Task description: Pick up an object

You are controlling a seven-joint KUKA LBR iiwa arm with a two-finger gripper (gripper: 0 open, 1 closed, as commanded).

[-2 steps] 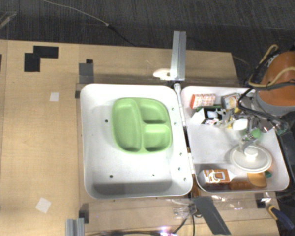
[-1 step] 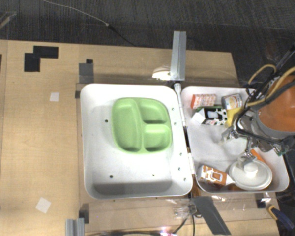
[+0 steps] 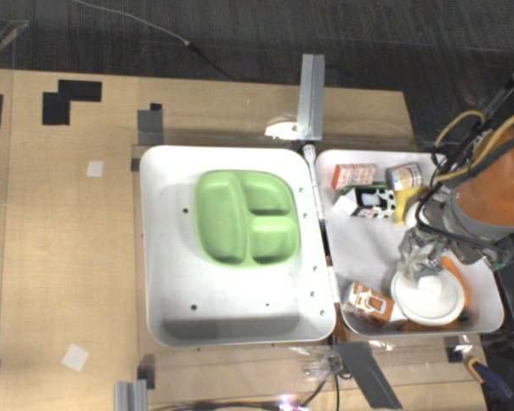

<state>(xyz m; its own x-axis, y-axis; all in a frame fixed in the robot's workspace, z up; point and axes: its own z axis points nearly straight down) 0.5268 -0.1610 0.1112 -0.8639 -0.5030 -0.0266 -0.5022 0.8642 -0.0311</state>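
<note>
My gripper (image 3: 422, 262) hangs low in the right bin (image 3: 497, 319), at the end of the grey arm with its orange band (image 3: 497, 187). It is right over the far rim of a white round bowl (image 3: 428, 300), which lies on an orange object (image 3: 459, 282). Whether it touches the bowl cannot be told. Also in this bin are a brown packet (image 3: 368, 305), a black-and-white carton (image 3: 373, 202), a red-and-white box (image 3: 354, 175), a small can (image 3: 403, 177) and a yellow item (image 3: 403, 205).
The left bin (image 3: 167, 255) holds a green divided plate (image 3: 244, 217). A metal post (image 3: 311, 97) stands behind the wall shared by the two bins. Cables (image 3: 463, 135) run by the arm at the right.
</note>
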